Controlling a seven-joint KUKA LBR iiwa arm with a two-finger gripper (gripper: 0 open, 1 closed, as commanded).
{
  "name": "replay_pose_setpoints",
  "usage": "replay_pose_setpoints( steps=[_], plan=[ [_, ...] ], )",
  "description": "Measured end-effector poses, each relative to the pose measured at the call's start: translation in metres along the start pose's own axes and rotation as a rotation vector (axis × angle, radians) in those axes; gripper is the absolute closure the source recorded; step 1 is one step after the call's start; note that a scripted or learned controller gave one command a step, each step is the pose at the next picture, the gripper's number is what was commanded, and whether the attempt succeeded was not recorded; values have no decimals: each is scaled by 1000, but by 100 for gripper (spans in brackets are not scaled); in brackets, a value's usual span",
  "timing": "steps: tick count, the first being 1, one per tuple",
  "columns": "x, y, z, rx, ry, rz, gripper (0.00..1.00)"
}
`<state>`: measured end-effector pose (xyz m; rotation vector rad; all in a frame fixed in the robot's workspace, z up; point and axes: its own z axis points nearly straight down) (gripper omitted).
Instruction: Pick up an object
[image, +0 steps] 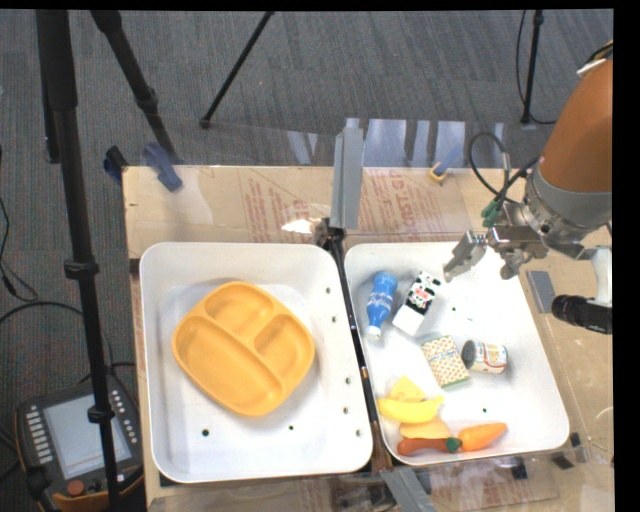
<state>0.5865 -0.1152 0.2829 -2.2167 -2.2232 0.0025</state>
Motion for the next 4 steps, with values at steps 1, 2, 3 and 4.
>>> replay_pose_setpoints(
  steps=[1,2,3,4],
  plan=[
    [29,12,-18,0,0,-51,0],
    [25,5,125,2,1,-97,0],
    [13,32,196,0,1,-162,0],
    [10,30,188,9,3,-154,100]
  ],
)
